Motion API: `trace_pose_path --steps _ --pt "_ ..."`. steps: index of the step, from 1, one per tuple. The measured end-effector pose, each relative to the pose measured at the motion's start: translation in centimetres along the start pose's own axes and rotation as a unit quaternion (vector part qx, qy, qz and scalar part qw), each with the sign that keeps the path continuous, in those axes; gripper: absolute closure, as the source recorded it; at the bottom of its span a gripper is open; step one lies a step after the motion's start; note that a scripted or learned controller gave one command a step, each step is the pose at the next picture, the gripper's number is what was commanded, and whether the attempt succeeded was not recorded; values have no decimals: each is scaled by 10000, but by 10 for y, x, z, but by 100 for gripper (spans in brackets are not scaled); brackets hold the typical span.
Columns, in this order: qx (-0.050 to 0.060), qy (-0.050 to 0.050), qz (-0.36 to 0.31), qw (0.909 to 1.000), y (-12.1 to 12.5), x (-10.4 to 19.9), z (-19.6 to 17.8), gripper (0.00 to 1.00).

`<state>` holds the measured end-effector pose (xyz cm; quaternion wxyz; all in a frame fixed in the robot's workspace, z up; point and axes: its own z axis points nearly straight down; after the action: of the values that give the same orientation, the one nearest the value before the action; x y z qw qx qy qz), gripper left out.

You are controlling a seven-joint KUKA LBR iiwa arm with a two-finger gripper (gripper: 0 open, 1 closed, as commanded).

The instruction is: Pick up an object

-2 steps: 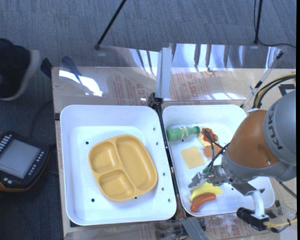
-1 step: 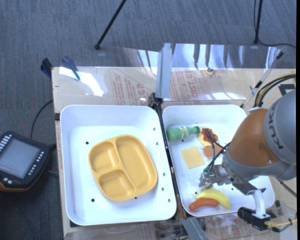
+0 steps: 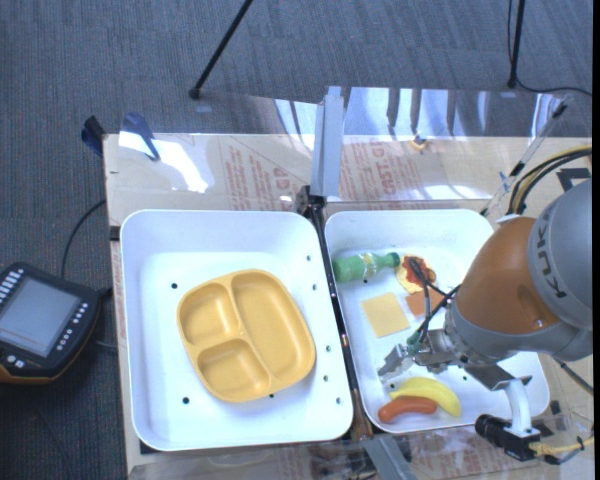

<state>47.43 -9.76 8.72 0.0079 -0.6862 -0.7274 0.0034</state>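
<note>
Your gripper [image 3: 405,356] hangs over the right bin [image 3: 480,226], nothing visibly gripped (finger state unclear), so the banana [image 3: 432,392] touching the sausage [image 3: 408,409] risks a bad grab.

We see the claw [image 3: 405,356] low in the right bin [image 3: 480,226], just above the banana [image 3: 432,393]; the yellow tray [image 3: 245,334] sits in the left bin [image 3: 150,268].

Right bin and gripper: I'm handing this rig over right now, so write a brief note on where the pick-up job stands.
Gripper: low inside the right bin, just above the banana; whether it grips anything cannot be told.
Things in the right bin: green bottle, cheese slice, sausage beside the banana, a red-orange piece near the bottle.
Left bin: yellow divided plate.
Done: nothing visibly lifted.
Left: grasp one object and raise it.
</note>
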Motion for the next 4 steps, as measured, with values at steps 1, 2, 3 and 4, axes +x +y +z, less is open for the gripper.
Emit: trace_pose_path --steps 1,2,3,4 --pt "-39 -17 -766 9971 40 -9 4 0" --pt "-49 -29 -1161 9932 111 -25 2 0" --pt "-25 -18 -1187 9929 111 -24 -5 100" --pt "-21 -18 -1191 9929 111 -24 -4 0"
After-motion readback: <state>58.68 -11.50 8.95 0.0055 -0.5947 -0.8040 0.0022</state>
